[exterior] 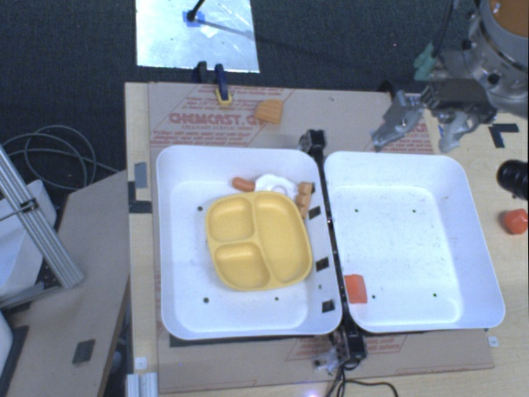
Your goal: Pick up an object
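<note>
My gripper [420,136] hangs above the far rim of the right bin [463,222], open, with nothing between its two spread fingers. In the left bin [178,222] lies a yellow divided plate [258,240]. Behind the plate are a small orange sausage-shaped piece [243,184], a white object [275,184] and a tan piece [305,195]. A small orange-red block [355,288] rests in the right bin's near left corner, far from the gripper.
A tan-orange chunk [269,111] lies on the cardboard behind the left bin, beside a blue and yellow clamp [221,85]. At the right, outside the bins, sit a red object [514,220] and a black one [512,176]. A shiny sheet [197,21] lies on the floor.
</note>
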You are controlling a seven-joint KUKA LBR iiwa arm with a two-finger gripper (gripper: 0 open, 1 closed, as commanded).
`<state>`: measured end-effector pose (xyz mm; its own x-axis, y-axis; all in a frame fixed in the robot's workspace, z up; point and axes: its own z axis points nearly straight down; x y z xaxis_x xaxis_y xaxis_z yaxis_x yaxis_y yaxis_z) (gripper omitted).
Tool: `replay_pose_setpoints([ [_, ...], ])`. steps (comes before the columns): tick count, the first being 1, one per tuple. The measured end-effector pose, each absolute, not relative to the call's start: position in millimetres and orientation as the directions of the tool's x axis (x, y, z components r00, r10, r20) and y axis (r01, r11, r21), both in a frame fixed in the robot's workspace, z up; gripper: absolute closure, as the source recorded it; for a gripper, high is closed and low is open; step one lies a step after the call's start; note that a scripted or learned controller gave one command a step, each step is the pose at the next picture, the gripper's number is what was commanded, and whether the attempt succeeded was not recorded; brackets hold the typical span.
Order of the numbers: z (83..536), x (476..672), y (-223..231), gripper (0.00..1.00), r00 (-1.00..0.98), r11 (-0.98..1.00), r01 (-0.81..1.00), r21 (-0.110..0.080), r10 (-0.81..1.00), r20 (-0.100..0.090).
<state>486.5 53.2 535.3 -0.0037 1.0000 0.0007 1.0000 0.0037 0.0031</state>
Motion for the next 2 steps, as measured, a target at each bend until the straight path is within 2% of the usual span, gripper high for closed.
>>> replay_pose_setpoints([
  [1, 546.8, 486.9, 53.4, 1.0, -0.008, 0.008, 1.0, 0.006, 1.0, 0.001],
  [2, 546.4, 486.9, 53.3, 0.0, -0.008, 0.008, 1.0, 0.006, 1.0, 0.001],
])
